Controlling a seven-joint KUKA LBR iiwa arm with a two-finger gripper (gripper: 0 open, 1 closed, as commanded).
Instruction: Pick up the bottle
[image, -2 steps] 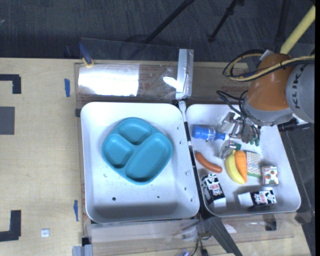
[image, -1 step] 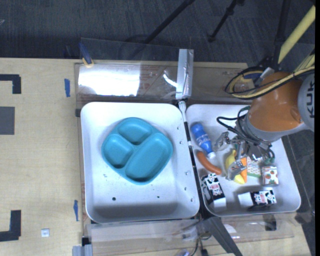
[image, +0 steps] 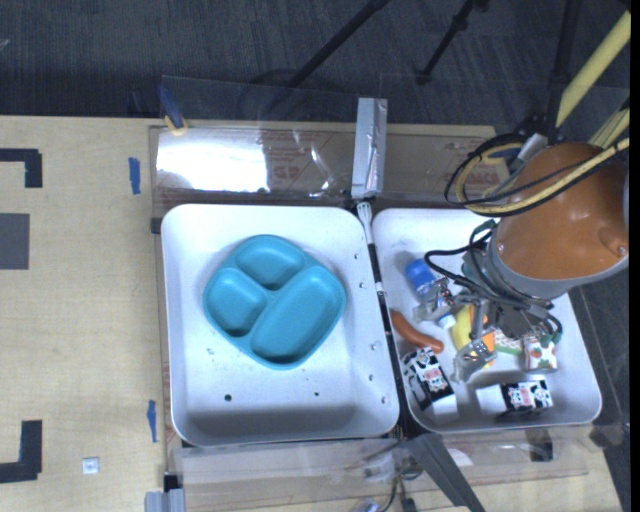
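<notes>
Your jaws (image: 470, 335) sit low in the right white bin (image: 590, 400), among clutter; you cannot tell whether they are parted or clenched; the small clear plastic bottle with a blue cap (image: 422, 277) lies just left of them. Judged step: closing in; next, centre over it, minding the divider wall.

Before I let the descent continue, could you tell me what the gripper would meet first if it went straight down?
Probably the yellow item under the gripper; depth is unclear in this clutter.
</notes>
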